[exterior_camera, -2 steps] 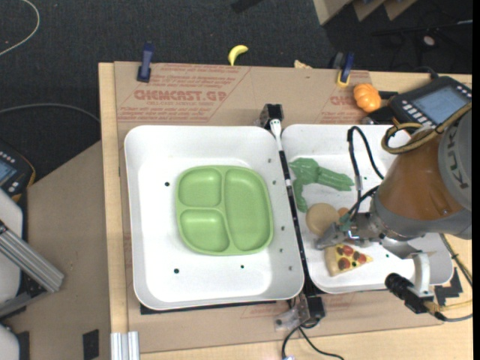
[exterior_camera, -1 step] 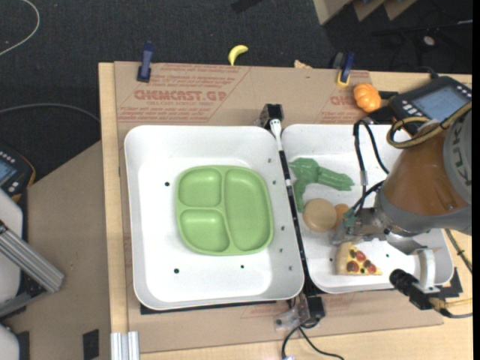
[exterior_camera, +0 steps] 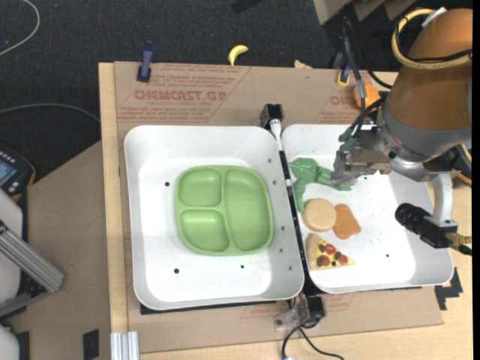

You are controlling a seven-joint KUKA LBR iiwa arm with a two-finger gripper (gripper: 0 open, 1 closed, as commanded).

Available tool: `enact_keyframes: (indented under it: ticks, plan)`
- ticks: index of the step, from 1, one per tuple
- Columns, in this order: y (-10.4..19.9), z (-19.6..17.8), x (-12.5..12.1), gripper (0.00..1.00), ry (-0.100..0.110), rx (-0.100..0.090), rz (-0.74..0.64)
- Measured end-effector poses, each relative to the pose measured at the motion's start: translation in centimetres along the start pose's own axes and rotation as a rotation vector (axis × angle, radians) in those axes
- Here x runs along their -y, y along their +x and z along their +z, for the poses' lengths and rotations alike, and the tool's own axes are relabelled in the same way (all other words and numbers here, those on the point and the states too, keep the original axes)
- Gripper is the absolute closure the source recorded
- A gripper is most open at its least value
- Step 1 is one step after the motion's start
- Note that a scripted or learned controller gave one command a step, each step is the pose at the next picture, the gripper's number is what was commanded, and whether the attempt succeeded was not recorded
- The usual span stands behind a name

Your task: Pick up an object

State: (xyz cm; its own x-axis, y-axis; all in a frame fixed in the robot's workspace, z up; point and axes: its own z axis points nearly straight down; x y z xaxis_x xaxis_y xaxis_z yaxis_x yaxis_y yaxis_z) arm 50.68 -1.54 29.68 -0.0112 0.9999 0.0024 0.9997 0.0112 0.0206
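1. Two white bins: left (exterior_camera: 142, 201), right (exterior_camera: 397, 268).
2. One green tray (exterior_camera: 223, 208).
3. One pizza slice (exterior_camera: 328, 254).
4. One tan round cookie (exterior_camera: 320, 214).
5. One orange piece (exterior_camera: 346, 222).
6. One green leafy item (exterior_camera: 309, 172).

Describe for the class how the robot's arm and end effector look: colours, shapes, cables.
The arm is bulky and rounded, with a broad orange band above a grey wrist section. A yellow cable loops near its top, and dark cables run down beside it. The end effector is a small, boxy metal-grey assembly, darker than the wrist.
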Motion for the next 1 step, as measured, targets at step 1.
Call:
enact_keyframes:
  ticks: [1]
  plan:
    - [3.21,1.72,2.87,1.0,0.025,0.001,0.008]
